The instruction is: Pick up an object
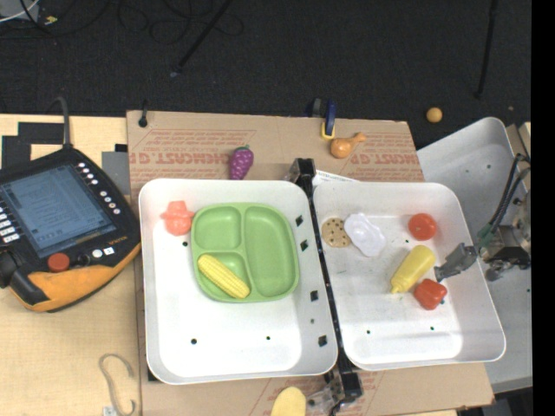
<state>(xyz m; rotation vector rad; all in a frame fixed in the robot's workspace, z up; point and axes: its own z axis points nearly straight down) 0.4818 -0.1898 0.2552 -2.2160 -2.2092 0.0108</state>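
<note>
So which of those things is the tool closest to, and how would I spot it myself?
Look at the right-hand white bin, then along its right side where the tool reaches in. Just below the tool lies a small red tomato-like toy, beside the lower end of a yellow bottle. A second red toy sits higher up and apart; the one you want touches the bottle.

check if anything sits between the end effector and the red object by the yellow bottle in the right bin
Nothing visible does. The end effector sits at the right bin's right side, directly beside the lower red object. The yellow bottle lies on that object's left, off the line between them.
</note>
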